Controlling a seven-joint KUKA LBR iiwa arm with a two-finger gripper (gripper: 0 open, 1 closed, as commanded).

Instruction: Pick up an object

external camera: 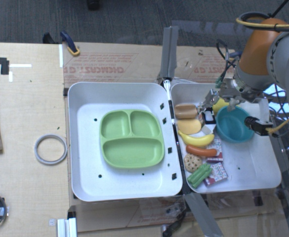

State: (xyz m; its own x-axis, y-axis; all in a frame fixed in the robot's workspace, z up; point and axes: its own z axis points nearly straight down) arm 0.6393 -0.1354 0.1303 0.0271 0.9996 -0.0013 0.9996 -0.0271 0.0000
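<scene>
While the arm (263, 48) hangs over the right bin (253, 174), its gripper (214, 98) sits low at the bin's far side, just beside a blue bowl (234, 124). Whether the jaws are released or clenched cannot be told: cabling and the wrist hide them, and nothing is seen between them.

Candidate objects lie crowded on the bowl's left: a bun (185, 111), a yellow half-round piece (189, 126), a banana (198, 139), a sausage (202, 151), a cookie (191, 162) and a green pod (198, 175). A small yellow item (220, 104) lies at the bowl's far rim, nearest the gripper.

Judgement: the step in hand is the descent onto one object. Done well, it would target a single piece with free flanks, the jaws set across its narrow axis. The bowl's rim and neighbouring pieces may deflect the approach. The green plate (132, 138), left of the bowl in the other bin (85, 147), lies flat and offers poor purchase.
</scene>
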